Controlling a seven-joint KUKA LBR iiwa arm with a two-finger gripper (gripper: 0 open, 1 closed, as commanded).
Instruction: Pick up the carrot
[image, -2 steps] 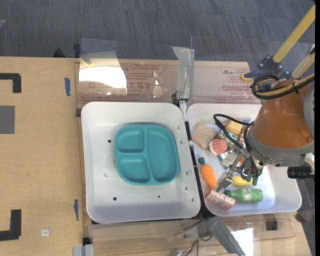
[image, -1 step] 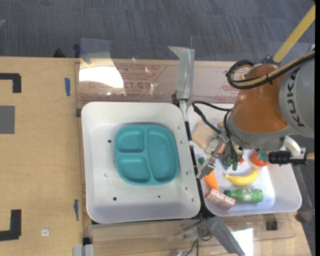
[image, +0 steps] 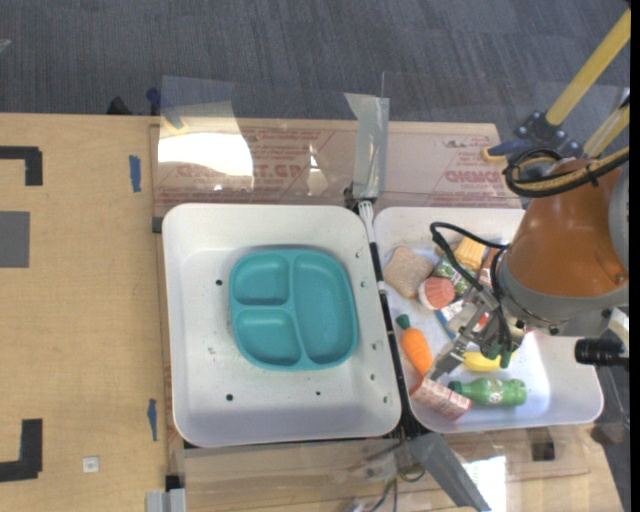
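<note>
Two bins: two shallow white plastic bins are seen side by side in the camera view, the left bin and the right bin, so that things can be taken from one side and set on the other.
Left bin: a teal plastic plate with three compartments lies in its middle; nothing is seen on the plate, so it is judged to be a place for receiving things.
Right bin: small toy foods are heaped here within reach of the arm.
Carrot: the small orange carrot with a green top lies against the left wall of the right bin, its green end pointing up in the view.
Neighbours: a beige round bread piece is above it, a pink and white wrapped block just below it, a green plastic bottle lower right, a small yellow piece beside that.
Arm: the grey arm with the orange band is reached in from the right.
Gripper: the metal two-finger gripper is lowered just right of the carrot; whether its tips are spread or pressed together cannot be told.
Hold: the carrot is not seen between the tips, so it is judged not yet grasped.
Risk: the wall and the pink block leave little room, it is supposed.
</note>
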